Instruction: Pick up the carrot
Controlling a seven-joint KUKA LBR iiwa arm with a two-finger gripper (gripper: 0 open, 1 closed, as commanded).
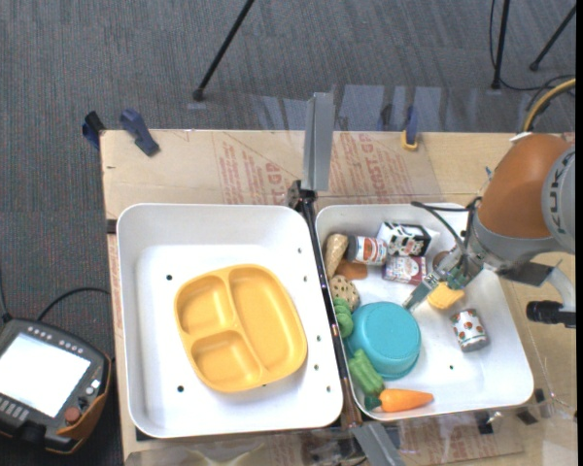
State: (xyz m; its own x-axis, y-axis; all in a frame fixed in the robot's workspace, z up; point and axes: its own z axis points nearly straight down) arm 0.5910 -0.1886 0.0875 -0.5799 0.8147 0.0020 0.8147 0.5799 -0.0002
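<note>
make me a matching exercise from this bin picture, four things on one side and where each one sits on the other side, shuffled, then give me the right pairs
Things:
1. carrot
2. yellow divided plate
3. blue bowl
4. small can

Places:
A. middle of the right bin
B. near edge of the right bin
C. left bin
D. right bin, to the right of the bowl

Pairs: 1-B, 2-C, 3-A, 4-D
</note>
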